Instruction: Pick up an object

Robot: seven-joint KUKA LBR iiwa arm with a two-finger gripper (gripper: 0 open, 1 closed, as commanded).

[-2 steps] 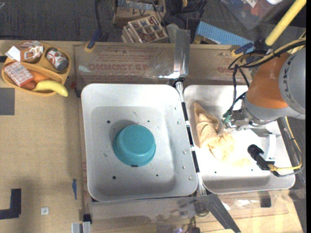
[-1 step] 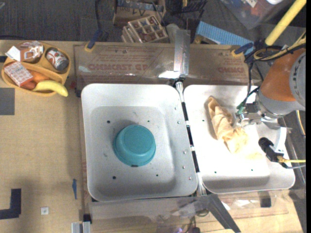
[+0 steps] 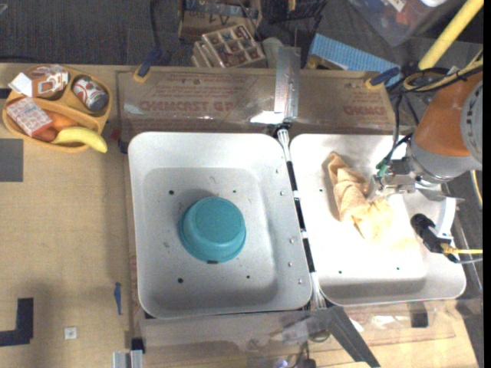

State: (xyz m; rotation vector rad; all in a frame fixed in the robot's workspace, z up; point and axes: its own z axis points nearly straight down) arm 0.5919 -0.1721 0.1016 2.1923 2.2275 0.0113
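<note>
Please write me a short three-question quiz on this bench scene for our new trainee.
1. True or false: the teal bowl lies in the right bin.
2. Which item does the gripper hang over? A) banana B) tan cloth C) teal bowl
3. Fill in: the banana rests in a tray at the view's upper ____.

Key: 1 false, it lies in the left bin. 2 B, the tan cloth. 3 left.
</note>
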